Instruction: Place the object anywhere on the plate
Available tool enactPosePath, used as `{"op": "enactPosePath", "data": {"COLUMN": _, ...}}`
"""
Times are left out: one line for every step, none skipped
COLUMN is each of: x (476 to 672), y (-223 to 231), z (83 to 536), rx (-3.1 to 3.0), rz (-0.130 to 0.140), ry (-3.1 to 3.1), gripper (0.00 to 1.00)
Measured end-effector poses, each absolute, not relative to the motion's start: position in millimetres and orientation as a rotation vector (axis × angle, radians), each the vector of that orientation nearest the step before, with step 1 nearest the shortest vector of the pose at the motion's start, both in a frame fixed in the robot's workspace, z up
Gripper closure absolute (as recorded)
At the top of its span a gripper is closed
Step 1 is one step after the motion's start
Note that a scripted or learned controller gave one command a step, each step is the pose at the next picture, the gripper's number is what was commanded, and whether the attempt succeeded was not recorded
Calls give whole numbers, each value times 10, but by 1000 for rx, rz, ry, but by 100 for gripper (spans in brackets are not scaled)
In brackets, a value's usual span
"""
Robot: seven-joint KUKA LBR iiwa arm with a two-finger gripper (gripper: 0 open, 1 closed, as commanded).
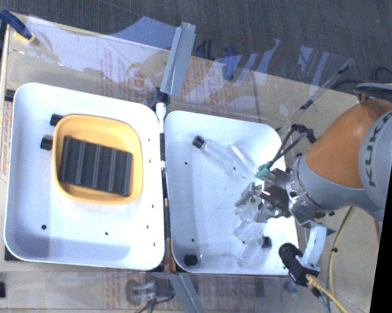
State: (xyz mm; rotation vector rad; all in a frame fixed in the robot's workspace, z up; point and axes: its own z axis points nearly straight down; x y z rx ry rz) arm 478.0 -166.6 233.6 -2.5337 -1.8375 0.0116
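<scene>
Hovering in the right bin (176, 186), my tool (259, 202) sits among clear plastic tubes (222, 154); its state I cannot tell. Transparent, round objects may slip or roll. Yellow plate (104, 130) lies in the left bin (16, 219).

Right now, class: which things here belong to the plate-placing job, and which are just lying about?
Job:
yellow plate in the left bin
clear tube in the right bin
tool

Lying about:
blue-handled implement at the bench's far left corner
</scene>
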Motion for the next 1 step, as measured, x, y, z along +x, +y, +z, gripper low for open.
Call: {"op": "enactPosePath", "data": {"x": 4762, "y": -1202, "z": 2260, "rx": -2317, "rz": 6, "ry": -2113, "gripper": 100}}
